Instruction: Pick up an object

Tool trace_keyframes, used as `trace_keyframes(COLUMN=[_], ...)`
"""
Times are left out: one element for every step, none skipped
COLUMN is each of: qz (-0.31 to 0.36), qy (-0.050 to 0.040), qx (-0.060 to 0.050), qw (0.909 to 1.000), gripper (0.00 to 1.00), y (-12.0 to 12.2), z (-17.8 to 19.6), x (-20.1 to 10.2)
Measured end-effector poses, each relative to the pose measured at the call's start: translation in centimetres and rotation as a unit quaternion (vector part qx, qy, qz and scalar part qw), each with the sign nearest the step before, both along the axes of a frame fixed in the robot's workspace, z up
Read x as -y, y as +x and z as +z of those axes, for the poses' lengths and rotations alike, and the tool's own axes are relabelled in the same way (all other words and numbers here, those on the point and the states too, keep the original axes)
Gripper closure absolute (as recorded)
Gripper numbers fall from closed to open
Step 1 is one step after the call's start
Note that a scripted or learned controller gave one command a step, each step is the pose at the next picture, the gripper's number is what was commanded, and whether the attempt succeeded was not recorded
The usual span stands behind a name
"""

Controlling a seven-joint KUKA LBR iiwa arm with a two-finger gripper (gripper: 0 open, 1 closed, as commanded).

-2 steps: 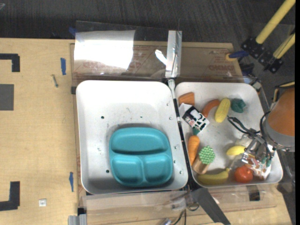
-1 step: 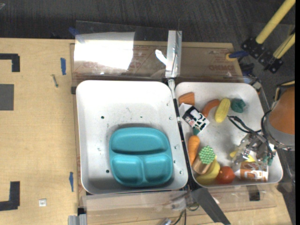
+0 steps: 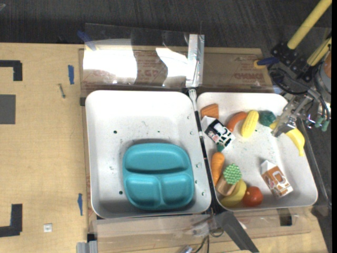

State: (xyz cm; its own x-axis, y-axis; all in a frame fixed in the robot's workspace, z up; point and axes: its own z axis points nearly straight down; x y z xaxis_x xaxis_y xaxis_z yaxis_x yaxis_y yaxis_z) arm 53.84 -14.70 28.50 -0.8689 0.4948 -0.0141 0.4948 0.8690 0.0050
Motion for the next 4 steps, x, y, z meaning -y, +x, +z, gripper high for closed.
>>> trace_keyframes(qz=[0.082,0.108,0.166,0.175], qy=[0.0009,0.0002,-0.0004,0.0002], qx=[-0.006,-0.005,-0.004,-0.009], qw=[0.9966,0.9942,0.9861,0.9845], gripper=[1.00,1.00,1.00,1.00], y=[6.1,9.8,12.2,9.1], z=[-5.0,-5.0,-1.9,-5.5], x=[-5.4,-6.8,-10.0,-6.8])
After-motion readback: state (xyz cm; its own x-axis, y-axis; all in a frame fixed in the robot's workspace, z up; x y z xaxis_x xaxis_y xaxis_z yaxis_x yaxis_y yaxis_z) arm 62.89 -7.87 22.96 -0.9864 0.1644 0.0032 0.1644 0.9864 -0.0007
